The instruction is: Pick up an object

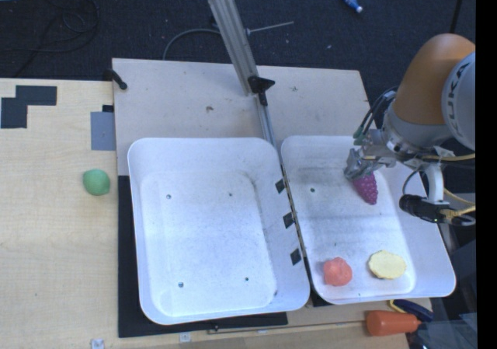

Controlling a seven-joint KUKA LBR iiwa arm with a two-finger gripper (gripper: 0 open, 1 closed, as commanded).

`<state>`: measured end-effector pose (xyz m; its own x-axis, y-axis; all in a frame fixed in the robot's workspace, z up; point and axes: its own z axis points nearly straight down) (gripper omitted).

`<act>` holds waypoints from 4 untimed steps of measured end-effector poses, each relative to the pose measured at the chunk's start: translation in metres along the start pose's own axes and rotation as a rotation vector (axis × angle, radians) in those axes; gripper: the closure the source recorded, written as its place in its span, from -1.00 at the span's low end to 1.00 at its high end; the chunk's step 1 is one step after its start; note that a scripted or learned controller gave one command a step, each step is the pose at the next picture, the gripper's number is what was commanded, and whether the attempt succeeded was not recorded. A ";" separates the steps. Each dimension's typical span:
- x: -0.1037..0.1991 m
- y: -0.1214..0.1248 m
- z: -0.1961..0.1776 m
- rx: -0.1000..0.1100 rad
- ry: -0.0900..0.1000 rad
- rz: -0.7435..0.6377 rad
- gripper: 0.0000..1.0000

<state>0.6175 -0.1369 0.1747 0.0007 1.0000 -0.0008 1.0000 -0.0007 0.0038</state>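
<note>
Camera view, from above at a slant. Grey arm with orange band (pixel 435 79), entering from right, partly cut off at frame edge. Claw (pixel 362 167) low over right shallow white bin (pixel 311 155), directly above magenta oblong soft object (pixel 367 186); upper end of that object hidden under the claw, so contact and finger spread impossible to tell. Same bin, near front edge: round red-orange object (pixel 337 271) and flat yellow object (pixel 387 265), near each other, well apart from claw. Left shallow white bin (pixel 155 155), edge touching right bin. Green ball (pixel 96 182) on pale wooden table (pixel 46 262), left of bins. Orange object (pixel 392 322) at front, partly cut off, shape unclear.
</note>
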 end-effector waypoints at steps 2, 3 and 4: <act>0.005 -0.001 -0.106 0.000 0.000 0.000 1.00; 0.059 -0.011 -0.102 0.004 0.002 -0.004 1.00; 0.103 -0.037 -0.088 0.005 0.002 -0.003 1.00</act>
<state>0.5798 -0.0338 0.2629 -0.0024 1.0000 0.0007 1.0000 0.0024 -0.0011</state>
